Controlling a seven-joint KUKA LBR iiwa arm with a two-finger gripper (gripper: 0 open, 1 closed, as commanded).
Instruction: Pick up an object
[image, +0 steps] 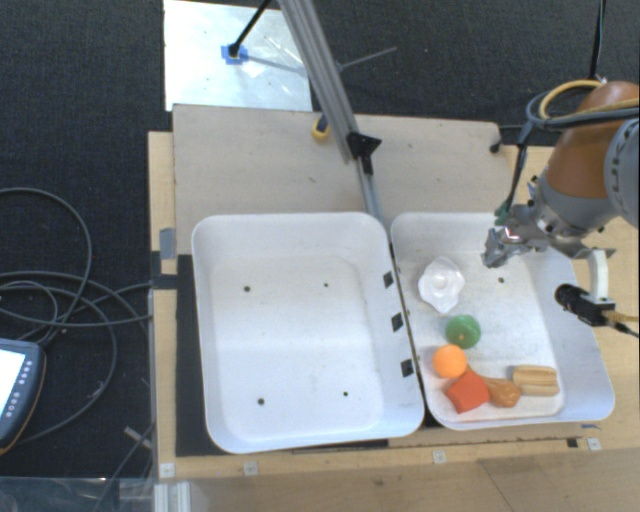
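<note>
Arm (592, 150): cut off by the right edge above the orange band. Gripper (497, 250): finger position too small and dark to be told. Tablet-like device (15, 385): cropped by the left edge. Tan piece (505, 393): partly overlapped by the red block (466, 392); its kind cannot be made out.

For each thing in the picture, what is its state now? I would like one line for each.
gripper: above the right bin's far part, holding nothing visible
white object: lying in the right bin
green object: lying loose
orange ball: touching the red block
bread roll: lying flat
left bin: sitting beside the right bin
</note>
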